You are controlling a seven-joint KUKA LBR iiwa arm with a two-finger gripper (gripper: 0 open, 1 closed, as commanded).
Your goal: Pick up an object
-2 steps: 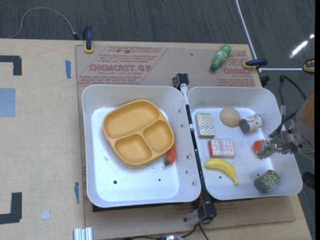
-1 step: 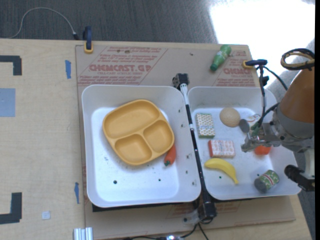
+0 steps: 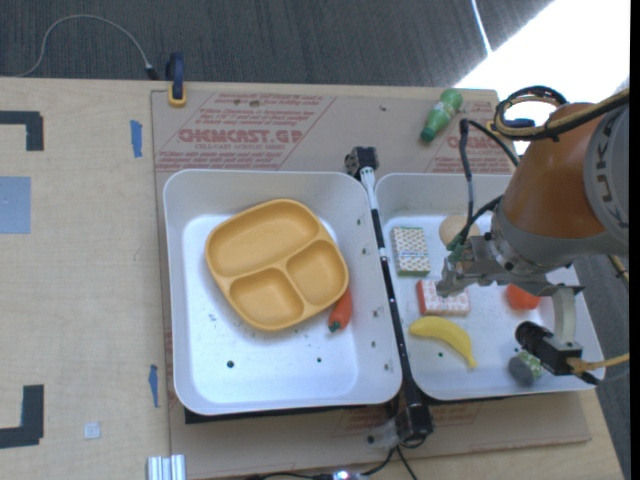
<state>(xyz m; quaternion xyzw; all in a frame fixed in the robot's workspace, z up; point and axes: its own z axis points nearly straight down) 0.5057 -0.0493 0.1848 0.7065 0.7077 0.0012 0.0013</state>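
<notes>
The gripper (image 3: 458,280) is low in the right bin (image 3: 590,358), and its tip is just above a small pink and white block (image 3: 443,299) that looks like a wafer or a piece of cake. From this view I cannot tell how the jaws stand, because the wrist and the cables cover them, and I cannot tell if the tip touches the block. Just beside the block, toward the near edge of the bin, lies a yellow banana (image 3: 446,337). Toward the far side of the bin lies a green and white packet with a checked pattern (image 3: 410,249), and a pale round object (image 3: 453,231) is half hidden behind the arm. An orange-red object (image 3: 521,295) is seen under the wrist, and a dark object with a grey end (image 3: 530,360) lies near the right wall of the bin. The arm (image 3: 560,183), with its orange band, comes in from the right. In the left bin (image 3: 190,298) there is a yellow divided plate (image 3: 275,262) with three compartments, and a small red and orange carrot-like toy (image 3: 340,312) touches its near right edge. A green bottle (image 3: 441,115) lies on the cardboard sheet (image 3: 240,133) behind the bins.
</notes>
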